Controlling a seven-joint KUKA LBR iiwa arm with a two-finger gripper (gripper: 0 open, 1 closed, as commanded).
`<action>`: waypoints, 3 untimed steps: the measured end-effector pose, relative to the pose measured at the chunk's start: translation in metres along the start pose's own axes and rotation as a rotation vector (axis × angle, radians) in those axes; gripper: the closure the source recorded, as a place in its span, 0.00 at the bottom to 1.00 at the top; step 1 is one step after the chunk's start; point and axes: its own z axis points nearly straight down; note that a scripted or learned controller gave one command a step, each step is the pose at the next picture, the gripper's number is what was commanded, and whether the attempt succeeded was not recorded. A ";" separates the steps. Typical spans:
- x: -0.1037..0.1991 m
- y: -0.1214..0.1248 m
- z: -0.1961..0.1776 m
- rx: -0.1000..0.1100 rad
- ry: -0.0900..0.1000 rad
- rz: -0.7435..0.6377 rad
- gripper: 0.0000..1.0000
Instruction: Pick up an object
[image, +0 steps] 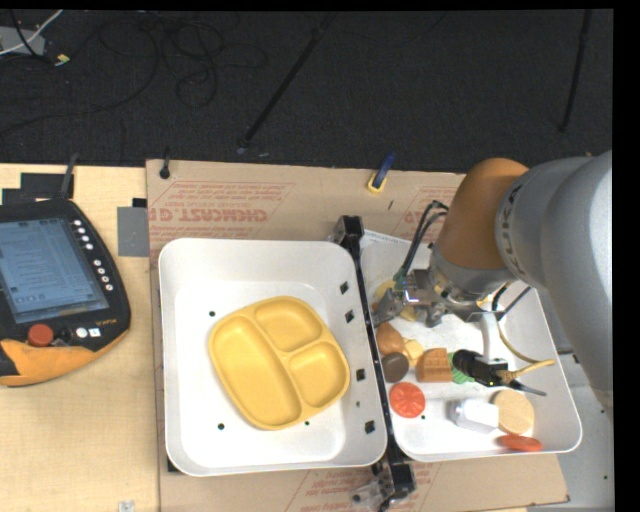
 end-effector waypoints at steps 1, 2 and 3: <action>-0.001 0.000 -0.012 0.000 0.001 0.006 1.00; -0.007 -0.006 -0.072 -0.007 0.000 0.009 1.00; -0.017 -0.007 -0.122 -0.008 -0.001 0.007 1.00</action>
